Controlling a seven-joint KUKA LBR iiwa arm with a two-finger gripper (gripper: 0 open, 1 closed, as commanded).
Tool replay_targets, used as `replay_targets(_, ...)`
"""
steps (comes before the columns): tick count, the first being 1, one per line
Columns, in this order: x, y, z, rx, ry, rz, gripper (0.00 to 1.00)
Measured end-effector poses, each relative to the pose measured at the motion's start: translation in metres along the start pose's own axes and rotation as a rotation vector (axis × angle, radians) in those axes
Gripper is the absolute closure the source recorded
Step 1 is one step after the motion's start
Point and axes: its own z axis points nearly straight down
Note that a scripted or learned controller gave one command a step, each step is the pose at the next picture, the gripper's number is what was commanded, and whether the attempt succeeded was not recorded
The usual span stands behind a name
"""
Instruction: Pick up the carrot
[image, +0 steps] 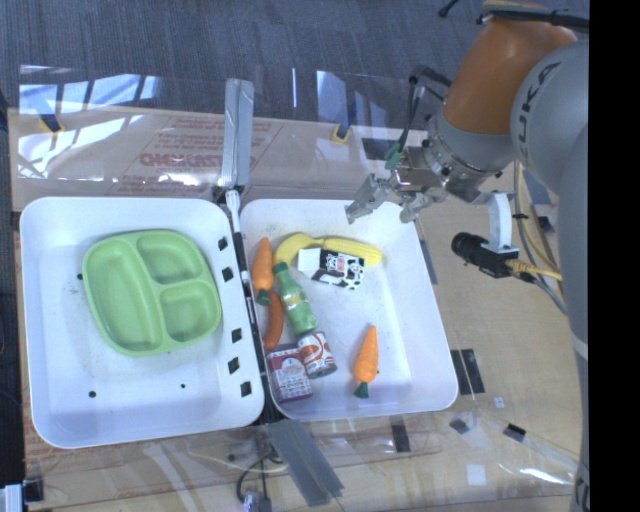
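**Jaws hovering open above the right bin's far edge; carrot not yet approached**

The jaws (385, 203) are standing spread with nothing between them, hanging over the far rim of the right bin (432, 340). The carrot (366, 357) is lying apart from them near the bin's near wall, clear of the neighbours, so likely easy to reach from above. A second carrot (262, 268) is resting against the left wall beside the green bottle (293, 300), banana (325, 246) and can (316, 354). The green plate (150, 290) is sitting in the left bin (50, 400).
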Motion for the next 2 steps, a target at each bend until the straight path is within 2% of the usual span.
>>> replay_targets(1, -0.003, -0.049, 0.029, -0.001, 0.000, -0.459, 0.00)
replay_targets(2, -0.032, -0.114, 0.158, -0.002, 0.000, -0.756, 0.00)
